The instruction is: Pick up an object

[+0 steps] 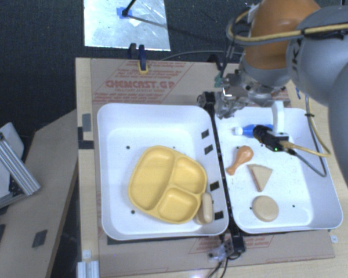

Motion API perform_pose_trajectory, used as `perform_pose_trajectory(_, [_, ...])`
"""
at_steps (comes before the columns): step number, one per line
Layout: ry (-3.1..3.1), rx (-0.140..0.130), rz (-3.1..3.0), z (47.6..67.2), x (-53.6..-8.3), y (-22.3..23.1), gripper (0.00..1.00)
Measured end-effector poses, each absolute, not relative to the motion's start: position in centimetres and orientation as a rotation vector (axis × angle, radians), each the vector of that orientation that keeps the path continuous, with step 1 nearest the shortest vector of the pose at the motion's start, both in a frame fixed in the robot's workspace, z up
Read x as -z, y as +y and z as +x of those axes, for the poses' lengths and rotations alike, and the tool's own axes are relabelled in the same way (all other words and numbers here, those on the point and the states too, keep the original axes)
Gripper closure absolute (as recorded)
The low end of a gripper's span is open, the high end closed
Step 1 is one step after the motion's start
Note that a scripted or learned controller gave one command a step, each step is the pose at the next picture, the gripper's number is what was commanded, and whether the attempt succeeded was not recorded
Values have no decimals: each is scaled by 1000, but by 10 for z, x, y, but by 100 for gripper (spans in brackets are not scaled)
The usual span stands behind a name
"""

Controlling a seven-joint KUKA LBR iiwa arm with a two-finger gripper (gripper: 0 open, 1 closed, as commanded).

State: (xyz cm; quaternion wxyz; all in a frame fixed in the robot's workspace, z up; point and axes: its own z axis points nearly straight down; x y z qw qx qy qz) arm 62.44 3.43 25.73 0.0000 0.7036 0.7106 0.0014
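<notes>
Two bins [162,112]: left holds yellow tray [167,183]; gripper [225,106] grip unclear.

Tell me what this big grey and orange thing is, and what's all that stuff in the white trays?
That is a robot arm, a machine that a program moves. It reaches in from the right. The camera sits above the bench and looks down at a slant. At the arm's end is a gripper, like a hand with two fingers, hanging over the top edge of the right bin. I cannot tell if it is open or shut, and I see nothing held in it.

In the left bin lies a yellow plate with compartments, and a small tan piece beside it. In the right bin lie toy foods: a drumstick, a wedge, a round cookie and a blue thing partly hidden by the arm. The robot's job is to pick one up.
</notes>
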Motion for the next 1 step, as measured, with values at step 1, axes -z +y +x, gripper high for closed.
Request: perform_pose_trajectory(1, [2232, -5, 2210, 635, -248, 89, 100])
